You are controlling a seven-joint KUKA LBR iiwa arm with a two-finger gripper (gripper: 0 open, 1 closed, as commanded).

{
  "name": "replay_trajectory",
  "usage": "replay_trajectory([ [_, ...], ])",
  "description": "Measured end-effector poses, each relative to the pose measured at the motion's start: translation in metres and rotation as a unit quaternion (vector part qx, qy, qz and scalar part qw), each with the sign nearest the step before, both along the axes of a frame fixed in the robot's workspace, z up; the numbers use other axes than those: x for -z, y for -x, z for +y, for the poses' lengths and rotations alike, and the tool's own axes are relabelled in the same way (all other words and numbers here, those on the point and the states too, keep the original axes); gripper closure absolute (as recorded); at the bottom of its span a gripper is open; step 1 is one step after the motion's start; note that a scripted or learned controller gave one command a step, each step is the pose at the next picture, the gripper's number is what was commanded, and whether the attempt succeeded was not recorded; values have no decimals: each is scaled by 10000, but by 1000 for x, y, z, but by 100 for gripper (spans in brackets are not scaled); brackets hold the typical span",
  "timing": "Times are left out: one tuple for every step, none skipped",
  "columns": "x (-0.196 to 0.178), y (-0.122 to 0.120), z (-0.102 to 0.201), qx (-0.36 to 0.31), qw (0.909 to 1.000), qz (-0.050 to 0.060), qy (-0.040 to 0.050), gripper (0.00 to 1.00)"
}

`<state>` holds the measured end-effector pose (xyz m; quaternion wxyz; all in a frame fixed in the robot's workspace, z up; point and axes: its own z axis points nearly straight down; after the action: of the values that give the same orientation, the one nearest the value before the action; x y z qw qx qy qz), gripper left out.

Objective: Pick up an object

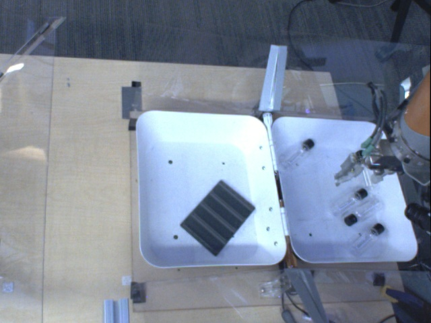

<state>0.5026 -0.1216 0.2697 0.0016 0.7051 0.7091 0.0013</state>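
While we look down on the bench, two white bins sit side by side. The left bin (155,180) holds a dark ribbed pad (218,217), lying diagonally and well away from the arm. The right bin (323,244) holds four small clear vials with black caps. One vial (301,151) lies alone near the bin's upper left. The other three cluster low and right: one (355,198) just below the gripper, another (355,216) under it, and a third (369,236) nearest the front corner.

Our arm reaches in from the right, and the gripper (350,168) hangs over the right bin with nothing between its fingers. They look slightly spread, though at this size we cannot be sure. The closest vial lies just beneath and slightly right of the fingertips, its long axis slanting from lower left to upper right, cap uppermost. We judge it the likeliest target, needing a short descent.
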Motion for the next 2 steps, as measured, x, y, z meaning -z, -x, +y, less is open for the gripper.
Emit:
replay_trajectory([
  [156, 15, -35, 206, 9998, 3, -3, 0],
  [145, 12, -35, 192, 9998, -32, 4, 100],
])
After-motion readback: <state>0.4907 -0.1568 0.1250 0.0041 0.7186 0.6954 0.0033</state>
